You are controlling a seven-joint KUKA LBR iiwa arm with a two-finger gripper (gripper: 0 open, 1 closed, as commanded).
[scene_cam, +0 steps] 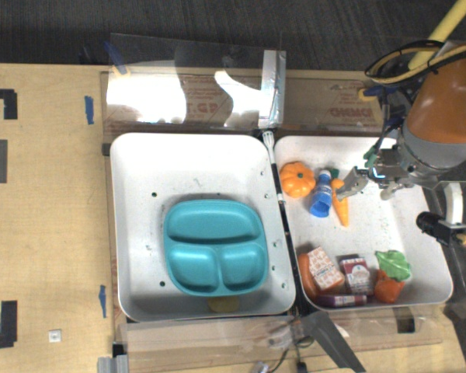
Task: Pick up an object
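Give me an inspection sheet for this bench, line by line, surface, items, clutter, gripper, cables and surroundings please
Surface: two white bins side by side, left bin and right bin, on a wooden bench.
Job's things: in the right bin, a small pumpkin, a blue bottle, a carrot, two small packets and a green-topped red piece.
Clutter: a teal divided tray in the left bin.
Gripper: gripper low over the right bin, beside the carrot and bottle; nothing seen between its fingers.
Cables: yellow and black cables looped above the arm.
Surroundings: clear panel behind the left bin; blue tape marks on the bench.
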